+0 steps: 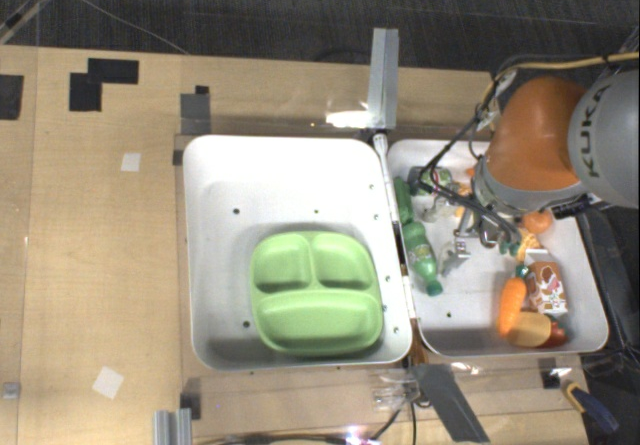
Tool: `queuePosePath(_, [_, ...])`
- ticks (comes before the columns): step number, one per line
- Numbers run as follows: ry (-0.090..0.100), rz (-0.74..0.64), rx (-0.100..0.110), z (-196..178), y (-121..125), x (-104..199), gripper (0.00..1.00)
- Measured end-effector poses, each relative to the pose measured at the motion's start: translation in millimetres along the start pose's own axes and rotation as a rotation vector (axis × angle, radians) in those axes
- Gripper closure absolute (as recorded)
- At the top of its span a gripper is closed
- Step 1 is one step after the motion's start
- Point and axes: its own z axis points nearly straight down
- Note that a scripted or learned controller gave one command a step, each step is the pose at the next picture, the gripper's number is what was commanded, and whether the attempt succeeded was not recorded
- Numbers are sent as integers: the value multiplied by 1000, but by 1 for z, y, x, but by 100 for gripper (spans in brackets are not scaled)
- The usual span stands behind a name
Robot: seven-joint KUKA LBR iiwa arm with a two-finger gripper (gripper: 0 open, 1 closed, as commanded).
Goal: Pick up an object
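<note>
Hanging over the right white plastic bin, the grey metal two-finger gripper is seen approx mid-bin; whether it's apart or together can't be told. A green plastic bottle is laid along that bin's left wall. An orange carrot-shaped toy and a red-brown snack packet are found near its front right corner. A green three-compartment plastic tray is sat towards the left bin's front edge.

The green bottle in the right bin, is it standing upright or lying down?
Lying down. The green bottle rests on its side along the left wall of the right bin, its length running down the bin floor.
</note>
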Motion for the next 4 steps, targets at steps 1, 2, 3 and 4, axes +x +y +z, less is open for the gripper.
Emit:
queuePosePath(1, [-17,-6,1,-15,1,-5,100])
queuePosePath(2, [0,213,4,-107,-73,6,100])
queuePosePath(3, [4,210,2,-104,-71,6,0])
queuePosePath(4, [-9,271,3,-13,-74,-20,0])
